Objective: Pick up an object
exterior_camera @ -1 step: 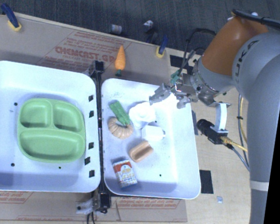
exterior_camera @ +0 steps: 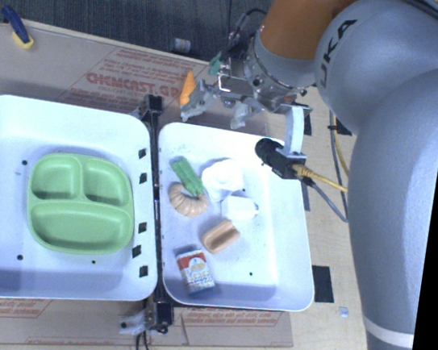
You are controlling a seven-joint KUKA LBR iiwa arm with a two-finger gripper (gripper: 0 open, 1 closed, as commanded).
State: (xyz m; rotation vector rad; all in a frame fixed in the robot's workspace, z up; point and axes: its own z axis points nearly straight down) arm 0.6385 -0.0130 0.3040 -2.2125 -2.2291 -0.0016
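Observation:
My gripper [exterior_camera: 216, 111] hangs over the far rim of the right bin [exterior_camera: 289, 254], open, its two fingers spread with nothing between them. Below it in that bin lie a green stick-shaped piece [exterior_camera: 188, 175], a toy shrimp [exterior_camera: 188, 201], two white pieces [exterior_camera: 223, 176] [exterior_camera: 240, 209], a tan bread roll [exterior_camera: 220, 235] and a small red carton [exterior_camera: 196, 271]. A small orange piece [exterior_camera: 187, 88] shows just left of the left finger; whether it touches the finger I cannot tell.
The left bin [exterior_camera: 3, 146] holds a green divided plate [exterior_camera: 80, 202]. A black divider with clips [exterior_camera: 151, 193] runs between the bins. The grey arm [exterior_camera: 385, 154] fills the right side. A blue and yellow tool [exterior_camera: 17, 26] lies at the far left corner.

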